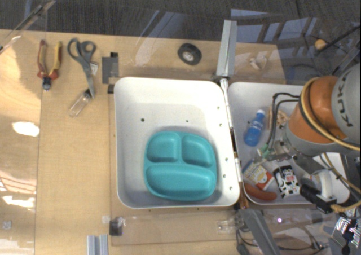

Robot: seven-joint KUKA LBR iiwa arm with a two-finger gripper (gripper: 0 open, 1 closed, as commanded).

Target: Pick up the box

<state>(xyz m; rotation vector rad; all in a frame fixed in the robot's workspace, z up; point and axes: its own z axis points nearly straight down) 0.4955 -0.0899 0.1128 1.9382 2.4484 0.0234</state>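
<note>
camera view: grey arm with orange band (316,115) reaches over the right shallow white bin (240,99). hand (282,161) sits low among clutter; cannot tell its opening or any hold. small printed cardboard box (258,174) lies at the bin's front left, beside a blue plastic bottle (254,128). teal divided plastic tray (180,165) rests in the left white bin (130,135).

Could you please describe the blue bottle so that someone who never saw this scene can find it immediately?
Find the right white bin, where the grey and orange arm reaches in. The blue bottle lies in the bin's left part, near the wall shared with the left bin. It is the bin's one plain blue thing, with a white cap.
</note>
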